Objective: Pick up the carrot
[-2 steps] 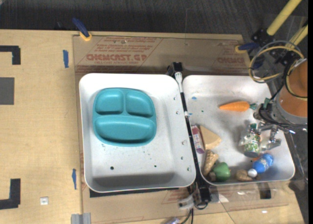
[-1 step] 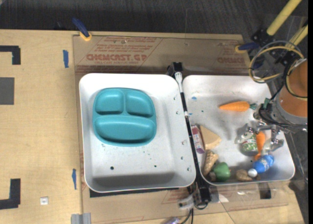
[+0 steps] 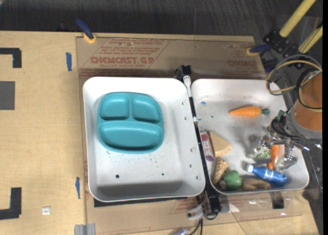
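carrot (image 3: pixel 246 111) lying loose in right bin (image 3: pixel 225 93), up-left of pincer (image 3: pixel 277 153), well apart. pincer fingers — can't tell, too cluttered.

teal divided plate (image 3: pixel 130 122) in left bin (image 3: pixel 97 177), green pepper (image 3: pixel 232 179), blue bottle (image 3: pixel 268 175)

The carrot (image 3: pixel 248 111) lies near the right bin's (image 3: pixel 225 91) far edge. The gripper (image 3: pixel 275 153) hangs by that bin's right edge. A teal plate (image 3: pixel 130 122) sits in the left bin (image 3: pixel 138 177).
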{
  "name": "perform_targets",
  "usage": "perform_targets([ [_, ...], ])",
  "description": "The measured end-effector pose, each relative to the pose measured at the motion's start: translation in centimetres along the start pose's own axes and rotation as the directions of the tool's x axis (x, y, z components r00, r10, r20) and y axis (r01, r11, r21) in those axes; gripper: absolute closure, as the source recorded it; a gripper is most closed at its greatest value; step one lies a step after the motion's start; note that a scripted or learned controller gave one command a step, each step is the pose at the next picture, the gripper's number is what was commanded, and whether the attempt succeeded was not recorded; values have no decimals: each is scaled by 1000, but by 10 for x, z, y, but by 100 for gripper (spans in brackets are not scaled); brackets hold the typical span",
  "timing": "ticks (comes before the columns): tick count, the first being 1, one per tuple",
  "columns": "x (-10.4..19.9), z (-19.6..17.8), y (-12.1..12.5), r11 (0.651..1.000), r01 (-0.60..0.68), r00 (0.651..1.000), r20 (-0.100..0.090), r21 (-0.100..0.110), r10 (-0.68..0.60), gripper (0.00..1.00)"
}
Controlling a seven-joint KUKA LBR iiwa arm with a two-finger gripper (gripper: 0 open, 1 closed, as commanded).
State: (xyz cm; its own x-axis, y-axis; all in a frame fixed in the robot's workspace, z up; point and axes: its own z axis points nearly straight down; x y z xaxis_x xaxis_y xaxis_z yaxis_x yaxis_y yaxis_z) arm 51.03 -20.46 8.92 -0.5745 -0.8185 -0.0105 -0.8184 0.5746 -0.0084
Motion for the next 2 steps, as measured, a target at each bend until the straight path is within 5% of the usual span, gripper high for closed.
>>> perform_targets([
  [1, 27, -1, 9, 992, -123, 992, 3, 10, 123, 0],
  [2, 22, -13, 8, 993, -121, 993, 11, 15, 121, 100],
])
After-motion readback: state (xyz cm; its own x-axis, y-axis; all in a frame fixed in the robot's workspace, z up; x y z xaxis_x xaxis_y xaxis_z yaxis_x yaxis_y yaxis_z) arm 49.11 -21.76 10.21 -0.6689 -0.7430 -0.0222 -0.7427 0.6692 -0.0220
